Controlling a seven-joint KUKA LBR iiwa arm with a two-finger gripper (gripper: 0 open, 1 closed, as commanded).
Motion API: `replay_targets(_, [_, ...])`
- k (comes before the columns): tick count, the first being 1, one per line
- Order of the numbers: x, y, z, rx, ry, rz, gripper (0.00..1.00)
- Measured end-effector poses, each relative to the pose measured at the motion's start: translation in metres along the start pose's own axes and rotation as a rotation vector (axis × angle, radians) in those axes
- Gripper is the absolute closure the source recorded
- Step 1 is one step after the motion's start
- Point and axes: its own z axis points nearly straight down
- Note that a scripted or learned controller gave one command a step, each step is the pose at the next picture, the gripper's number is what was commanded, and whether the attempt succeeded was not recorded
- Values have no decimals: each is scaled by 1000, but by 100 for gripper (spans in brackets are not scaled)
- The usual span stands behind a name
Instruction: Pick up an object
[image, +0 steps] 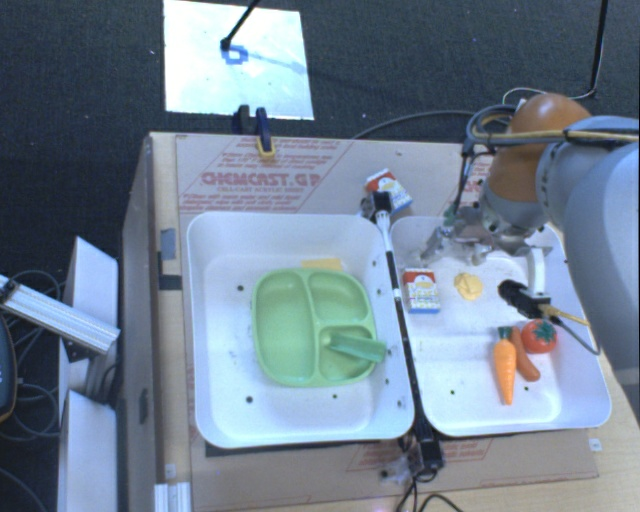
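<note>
Probably light and rigid, the small red-and-white printed carton (421, 290) lies in the right white bin (585, 405), just left of a yellow disc (468, 286); grasp its narrow sides. Gripper (462, 243) hovers near, fingers spread, empty.

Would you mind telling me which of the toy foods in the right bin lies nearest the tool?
The small yellow piece, just below the tool; the carrot and tomato lie further toward the bin's front.

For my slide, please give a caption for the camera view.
KUKA arm's hand hovers over the right bin holding toy carrot and tomato; green divided plate lies in the left bin.
</note>
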Motion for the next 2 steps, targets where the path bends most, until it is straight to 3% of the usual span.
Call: replay_targets(2, [19, 0, 0, 0, -1, 0, 0])
